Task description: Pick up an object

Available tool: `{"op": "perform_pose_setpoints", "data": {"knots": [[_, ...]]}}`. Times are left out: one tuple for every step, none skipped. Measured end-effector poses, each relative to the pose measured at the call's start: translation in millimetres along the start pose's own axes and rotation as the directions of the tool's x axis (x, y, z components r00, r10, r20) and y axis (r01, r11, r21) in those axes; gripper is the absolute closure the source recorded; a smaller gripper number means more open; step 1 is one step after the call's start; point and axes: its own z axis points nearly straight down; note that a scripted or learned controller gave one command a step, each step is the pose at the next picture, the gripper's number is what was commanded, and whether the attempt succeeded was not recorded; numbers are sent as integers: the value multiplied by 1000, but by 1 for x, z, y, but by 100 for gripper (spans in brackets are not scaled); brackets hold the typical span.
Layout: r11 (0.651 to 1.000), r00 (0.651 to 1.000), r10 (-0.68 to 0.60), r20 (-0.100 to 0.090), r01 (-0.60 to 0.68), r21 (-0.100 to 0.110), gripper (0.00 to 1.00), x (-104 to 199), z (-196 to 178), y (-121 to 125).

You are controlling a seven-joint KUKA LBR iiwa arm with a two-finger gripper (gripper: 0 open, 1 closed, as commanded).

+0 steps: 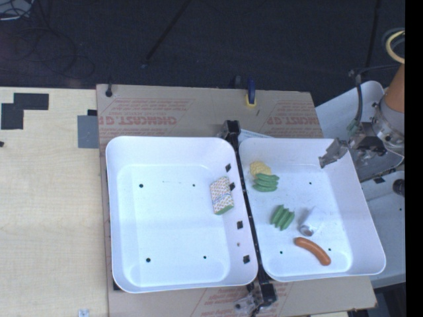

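Note:
The right bin holds a yellow piece touching a green pod near its far left corner. Toward the middle lies a second green pod, with a small silver object beside it and an orange sausage near the front. In the left bin a patterned block with a green edge lies close to the right wall. My gripper hovers over the far right edge of the right bin, apart from all the objects and with nothing seen in it.
Both bins sit on a cardboard sheet on the bench. Black clips join the bins along the middle divider. The arm's wrist and cables hang over the right side. A light wooden tabletop lies to the left.

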Motion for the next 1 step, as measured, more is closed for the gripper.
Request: {"op": "perform_pose_setpoints", "data": {"knots": [[1000,1000,-1,0,1,0,100,0,-10,0]]}}
